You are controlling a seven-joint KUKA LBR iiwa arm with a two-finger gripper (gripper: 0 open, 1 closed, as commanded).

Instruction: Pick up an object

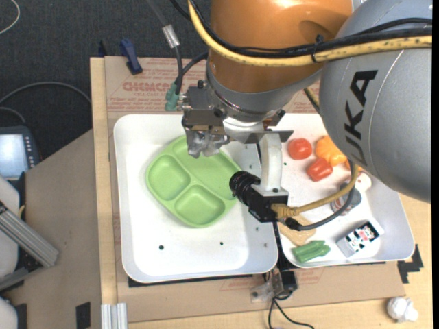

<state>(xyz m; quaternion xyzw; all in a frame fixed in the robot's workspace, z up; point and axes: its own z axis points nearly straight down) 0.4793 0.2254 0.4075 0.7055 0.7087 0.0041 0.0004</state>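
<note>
A light green divided plate [185, 187] lies tilted in the left white bin [137, 252]. My gripper [204, 142] hangs from the grey and orange arm, right at the plate's far rim. In the right bin [401, 242] lie a red tomato-like ball [299, 148], an orange piece [330, 151], a smaller red piece [319, 169], a green pod [310, 251] and a small white and black box [360, 236]. The arm's bulk hides much of the right bin's back.
A black cable fitting [254, 196] and a yellow hose [322, 201] hang over the wall between the bins. A blue clip [130, 55] sits at the cardboard base's far left corner. White bin floor shows in front of and left of the plate.
</note>
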